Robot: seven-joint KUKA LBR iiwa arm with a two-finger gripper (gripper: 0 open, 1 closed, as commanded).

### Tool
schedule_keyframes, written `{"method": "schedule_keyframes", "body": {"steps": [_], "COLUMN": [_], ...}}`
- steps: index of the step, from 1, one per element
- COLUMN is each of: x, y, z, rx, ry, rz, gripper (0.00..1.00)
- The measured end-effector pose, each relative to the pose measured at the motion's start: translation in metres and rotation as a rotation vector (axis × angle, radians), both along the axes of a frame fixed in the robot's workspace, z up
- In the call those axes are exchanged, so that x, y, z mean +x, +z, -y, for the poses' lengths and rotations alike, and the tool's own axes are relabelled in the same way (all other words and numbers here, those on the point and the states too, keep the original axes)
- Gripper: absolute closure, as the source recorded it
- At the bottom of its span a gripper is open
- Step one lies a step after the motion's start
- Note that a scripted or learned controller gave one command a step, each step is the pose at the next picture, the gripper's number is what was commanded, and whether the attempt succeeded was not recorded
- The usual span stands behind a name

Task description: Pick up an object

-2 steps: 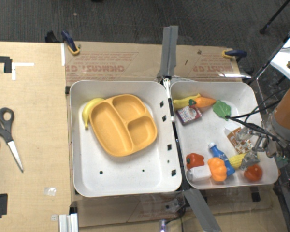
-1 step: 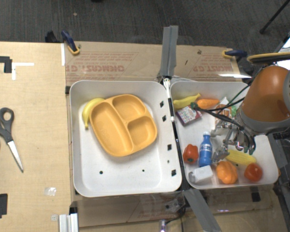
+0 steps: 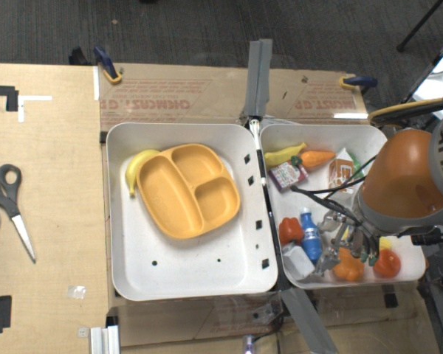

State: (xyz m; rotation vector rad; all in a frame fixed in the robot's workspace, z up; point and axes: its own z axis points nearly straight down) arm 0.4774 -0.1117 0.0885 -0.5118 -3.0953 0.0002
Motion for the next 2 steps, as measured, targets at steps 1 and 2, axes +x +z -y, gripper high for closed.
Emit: {"method": "schedule_keyframes", "body": {"steps": [1,2], "x": [0.077,0.024], "y": [0.022,0.000], "z": [0.112,0.075], "rx": [0.001,0.002], "ry": [0.185,0.134], "rz": [-0.003,0.001], "gripper": [0.00,0.00]}}
